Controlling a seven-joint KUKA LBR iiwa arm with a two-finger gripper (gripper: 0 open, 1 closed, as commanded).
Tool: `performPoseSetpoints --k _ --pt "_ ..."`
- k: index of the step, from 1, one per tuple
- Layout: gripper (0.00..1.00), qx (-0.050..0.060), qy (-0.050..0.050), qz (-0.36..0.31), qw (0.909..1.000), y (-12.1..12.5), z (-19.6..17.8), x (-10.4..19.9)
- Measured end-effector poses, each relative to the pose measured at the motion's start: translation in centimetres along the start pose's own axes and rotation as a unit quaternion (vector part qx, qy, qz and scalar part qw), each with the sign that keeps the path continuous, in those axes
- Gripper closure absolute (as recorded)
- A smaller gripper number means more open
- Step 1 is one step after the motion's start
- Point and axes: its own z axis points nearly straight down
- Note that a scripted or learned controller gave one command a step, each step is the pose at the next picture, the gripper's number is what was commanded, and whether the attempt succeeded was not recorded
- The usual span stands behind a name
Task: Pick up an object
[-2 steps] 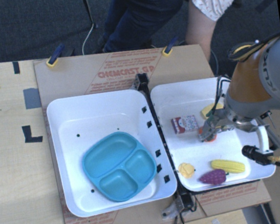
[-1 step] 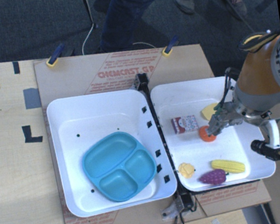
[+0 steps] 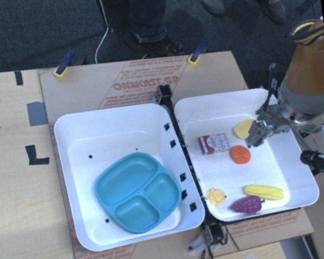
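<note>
The gripper [image 3: 257,136] hovers over the right bin [image 3: 291,197], just right of the tomato [image 3: 240,155]; its opening I cannot tell.

bins [image 3: 72,168]: smooth white plastic | tray [image 3: 137,191]: glossy blue plastic | board [image 3: 143,80]: matt brown cardboard
</note>
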Motion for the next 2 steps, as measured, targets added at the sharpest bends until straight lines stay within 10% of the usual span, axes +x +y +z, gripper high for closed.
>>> performPoseSetpoints --k 2 --pt "1.00 0.003 0.001 -0.002 1.0000 0.0 0.5 10.3"
